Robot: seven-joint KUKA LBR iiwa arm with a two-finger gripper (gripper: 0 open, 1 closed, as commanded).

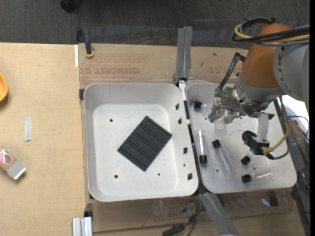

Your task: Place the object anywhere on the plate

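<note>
Vial [220, 129] sits right under the claw [220, 118], upper part of right bin [290, 178]; can't tell its grip state. Plate [145, 143] lies well left, in left bin [93, 181]. Risks: clear vial slips, or snags the divider [189, 132] between bins during transfer.

Bench [44, 82]: light wood top, with a brown cardboard sheet [133, 65] along its far side.
Bins: left white bin [98, 181] and right white bin [283, 178] sat side by side, touching.
Loose items: small grey strip [27, 129], wrapped packet [11, 164], orange object [2, 87] at left edge.
</note>
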